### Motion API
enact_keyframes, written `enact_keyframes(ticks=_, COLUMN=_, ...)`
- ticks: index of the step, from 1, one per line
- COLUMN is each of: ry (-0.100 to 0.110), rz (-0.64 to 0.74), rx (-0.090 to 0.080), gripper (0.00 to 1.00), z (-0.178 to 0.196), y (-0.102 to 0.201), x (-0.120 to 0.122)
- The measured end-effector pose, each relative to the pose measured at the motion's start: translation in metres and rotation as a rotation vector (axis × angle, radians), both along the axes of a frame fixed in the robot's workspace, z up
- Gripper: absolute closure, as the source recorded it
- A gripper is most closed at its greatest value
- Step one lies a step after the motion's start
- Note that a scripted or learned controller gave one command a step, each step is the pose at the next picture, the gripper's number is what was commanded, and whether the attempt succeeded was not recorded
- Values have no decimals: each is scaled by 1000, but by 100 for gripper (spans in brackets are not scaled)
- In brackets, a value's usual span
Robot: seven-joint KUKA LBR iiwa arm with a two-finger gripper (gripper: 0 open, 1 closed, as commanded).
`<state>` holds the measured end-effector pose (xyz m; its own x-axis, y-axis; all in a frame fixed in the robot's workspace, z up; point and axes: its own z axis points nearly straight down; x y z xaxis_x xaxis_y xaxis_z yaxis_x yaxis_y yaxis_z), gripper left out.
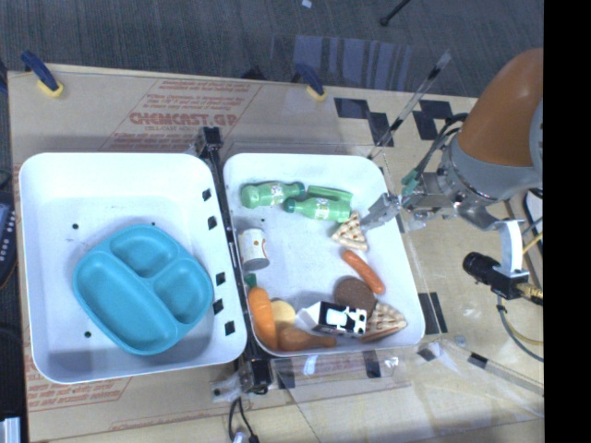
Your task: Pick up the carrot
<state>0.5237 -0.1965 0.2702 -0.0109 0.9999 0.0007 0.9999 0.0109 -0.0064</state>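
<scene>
The carrot is a short orange piece lying in the front left corner of the right bin, against its left wall. It touches a pale yellow item and a brown piece. My gripper hangs over the bin's right rim, just above a triangular cracker, far to the upper right of the carrot. Nothing shows in its grasp.
The right bin also holds two green bottles, a small can, an orange-red sausage, a brown round cookie, a black-and-white item and a pizza slice. A blue divided plate lies in the left bin.
</scene>
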Motion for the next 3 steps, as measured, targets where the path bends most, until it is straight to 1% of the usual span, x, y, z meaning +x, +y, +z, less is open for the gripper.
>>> enact_keyframes(ticks=1, ry=2, rz=105, rx=2, gripper=0, z=-26, y=54, x=-32)
enact_keyframes(ticks=2, ry=3, rz=-78, rx=0, gripper=0, z=-80, y=112, x=-37)
enact_keyframes(ticks=3, ry=0, rz=-34, rx=1, gripper=0, z=-91, y=104, x=8)
